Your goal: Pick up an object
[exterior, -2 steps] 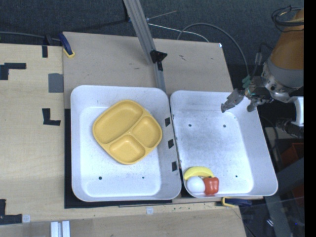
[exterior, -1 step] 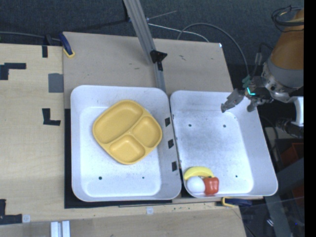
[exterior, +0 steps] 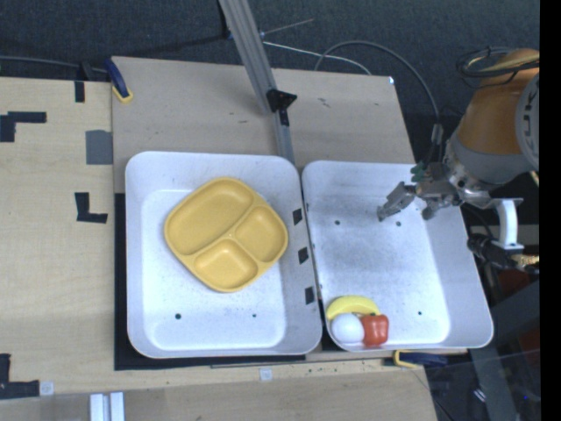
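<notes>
The tool (exterior: 412, 202) hangs over the upper right part of the right-hand shallow white bin (exterior: 456, 274), its two grey fingers (exterior: 392, 203) spread apart with nothing between them and nothing touching them: released and empty. Well below it and to its left, at that bin's near edge, three small things sit crowded together, probably because they have slid against the wall: a curved yellow plastic banana (exterior: 351, 304), a white egg-shaped ball (exterior: 347, 328) touching it, and a small red plastic pepper-like piece (exterior: 376, 329) just beside the ball. Any of them would serve as the object to pick. Far to the tool's left, across the divider, a yellow three-compartment plastic plate (exterior: 225, 233) lies flat in the left-hand white bin (exterior: 145, 261) on the bench (exterior: 53, 235). The tight clustering looks likely to hinder a clean grip.
</notes>
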Robot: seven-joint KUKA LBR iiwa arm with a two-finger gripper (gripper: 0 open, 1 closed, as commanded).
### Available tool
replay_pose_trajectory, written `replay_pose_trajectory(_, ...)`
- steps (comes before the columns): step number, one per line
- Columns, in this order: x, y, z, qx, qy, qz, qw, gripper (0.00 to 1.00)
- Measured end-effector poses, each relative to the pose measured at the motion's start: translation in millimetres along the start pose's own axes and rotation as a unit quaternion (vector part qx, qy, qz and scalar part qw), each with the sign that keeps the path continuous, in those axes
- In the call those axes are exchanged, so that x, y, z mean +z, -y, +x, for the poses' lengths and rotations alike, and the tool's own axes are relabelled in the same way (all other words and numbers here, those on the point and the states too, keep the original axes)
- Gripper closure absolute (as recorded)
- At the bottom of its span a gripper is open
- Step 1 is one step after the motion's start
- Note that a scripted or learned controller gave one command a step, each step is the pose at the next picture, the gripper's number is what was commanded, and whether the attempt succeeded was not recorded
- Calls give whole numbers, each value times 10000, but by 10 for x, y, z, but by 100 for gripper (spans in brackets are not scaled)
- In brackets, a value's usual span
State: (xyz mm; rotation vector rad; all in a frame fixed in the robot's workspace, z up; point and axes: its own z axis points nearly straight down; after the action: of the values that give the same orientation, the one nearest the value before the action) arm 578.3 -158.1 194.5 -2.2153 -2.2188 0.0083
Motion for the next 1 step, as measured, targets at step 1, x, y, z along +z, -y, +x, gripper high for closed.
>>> replay_pose_trajectory(1,549,82,-69,3,1,-2,10000,0)
